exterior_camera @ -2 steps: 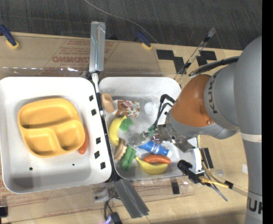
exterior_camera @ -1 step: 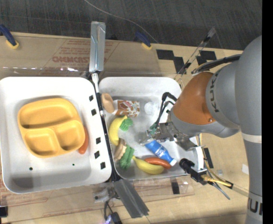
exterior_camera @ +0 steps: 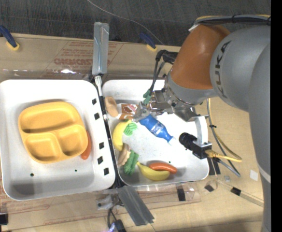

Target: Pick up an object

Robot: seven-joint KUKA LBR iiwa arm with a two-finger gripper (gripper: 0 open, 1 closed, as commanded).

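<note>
While the gripper [exterior_camera: 148, 108] hangs over the blue bottle [exterior_camera: 155, 127], grip state unclear, crowded neighbours like the banana [exterior_camera: 153, 172] risk a missed grasp.

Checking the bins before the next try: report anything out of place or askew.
The yellow divided tray lies tilted in the left bin, with an orange object wedged under its right edge. In the right bin, the blue bottle lies on its side amid toy food.
</note>
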